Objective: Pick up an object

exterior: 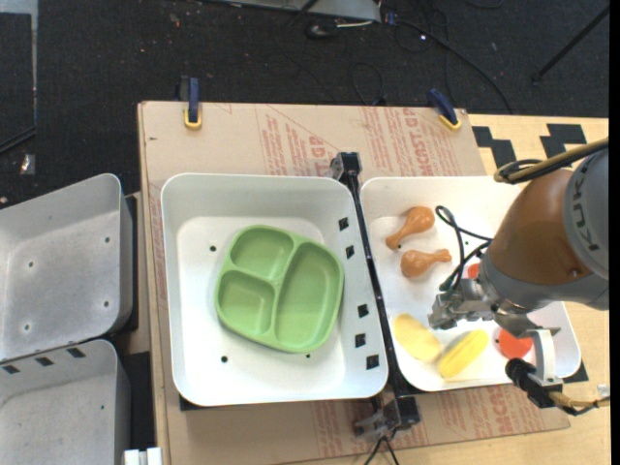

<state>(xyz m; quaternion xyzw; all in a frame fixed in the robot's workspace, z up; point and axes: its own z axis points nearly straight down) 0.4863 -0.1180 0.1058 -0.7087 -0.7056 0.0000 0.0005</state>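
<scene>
Grey metal pincer (453,314) hovers low; its grip cannot be told. Just below it lie a pale yellow round piece (417,338) and a yellow corn-shaped toy (462,354).

claw (453,310) fingers hidden under wrist, red object (513,341) partly covered

Green divided plate (279,289) in left bin (184,260), arm (547,240) over right bin (387,201)
</scene>
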